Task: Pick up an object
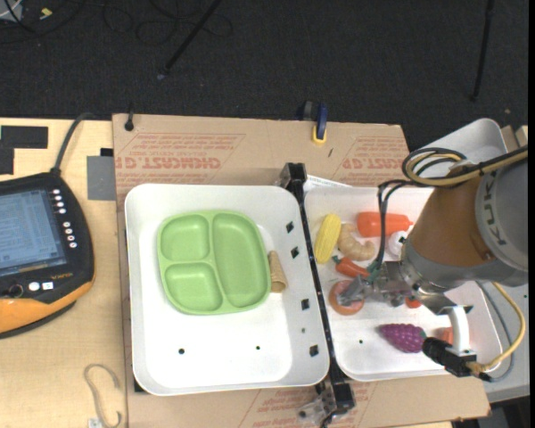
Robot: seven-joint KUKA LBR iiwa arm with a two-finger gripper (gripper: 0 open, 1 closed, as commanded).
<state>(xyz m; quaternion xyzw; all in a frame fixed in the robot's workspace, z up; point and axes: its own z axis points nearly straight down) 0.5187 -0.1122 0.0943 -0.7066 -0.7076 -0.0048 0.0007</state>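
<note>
My gripper (367,285) hangs low in the right bin (374,364), reaching in from the right under the orange-banded wrist (455,230). It sits right by a red-orange ring-shaped toy (346,300) and an orange carrot-like piece (348,266). Around it lie a yellow corn cob (327,237), an orange block (372,223), a pale shrimp-like toy (363,248) and a purple grape bunch (401,336). The arm hides part of the bin's right side.
The left bin (214,355) holds a green divided plate (212,261) with a small brown piece (276,272) by its right rim. A tablet controller (27,239) lies on the bench at far left. A black divider (308,275) separates the bins.
</note>
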